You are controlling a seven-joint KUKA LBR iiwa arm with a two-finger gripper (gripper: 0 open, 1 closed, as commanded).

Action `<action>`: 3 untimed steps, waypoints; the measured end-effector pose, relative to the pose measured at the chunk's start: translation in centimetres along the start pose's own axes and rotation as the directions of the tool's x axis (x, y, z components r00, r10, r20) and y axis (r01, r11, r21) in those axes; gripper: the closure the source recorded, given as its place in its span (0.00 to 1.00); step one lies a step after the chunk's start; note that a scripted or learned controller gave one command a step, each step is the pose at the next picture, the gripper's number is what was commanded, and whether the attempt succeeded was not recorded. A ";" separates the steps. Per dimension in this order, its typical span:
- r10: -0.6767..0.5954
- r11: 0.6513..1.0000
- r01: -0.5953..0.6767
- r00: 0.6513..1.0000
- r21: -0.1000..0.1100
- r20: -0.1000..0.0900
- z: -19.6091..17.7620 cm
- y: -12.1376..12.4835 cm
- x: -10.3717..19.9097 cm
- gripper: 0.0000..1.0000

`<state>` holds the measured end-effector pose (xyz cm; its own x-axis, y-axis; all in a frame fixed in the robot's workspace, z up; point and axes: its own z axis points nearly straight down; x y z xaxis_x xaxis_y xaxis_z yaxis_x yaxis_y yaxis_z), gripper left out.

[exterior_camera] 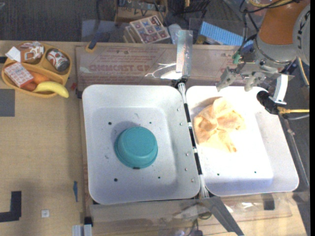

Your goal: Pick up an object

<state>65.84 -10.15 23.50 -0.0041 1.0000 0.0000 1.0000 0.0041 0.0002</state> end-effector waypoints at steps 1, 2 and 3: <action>-0.140 0.990 0.140 0.990 -0.001 0.000 10.6 -0.4 -4.0 0.00; -0.172 0.985 0.172 0.985 -0.011 0.003 14.5 -5.4 -3.6 0.00; -0.167 0.986 0.167 0.986 -0.018 0.005 13.3 -5.2 -3.8 1.00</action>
<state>60.62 -14.02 10.19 -0.1712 0.9852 -0.0050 0.9851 0.1712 0.0178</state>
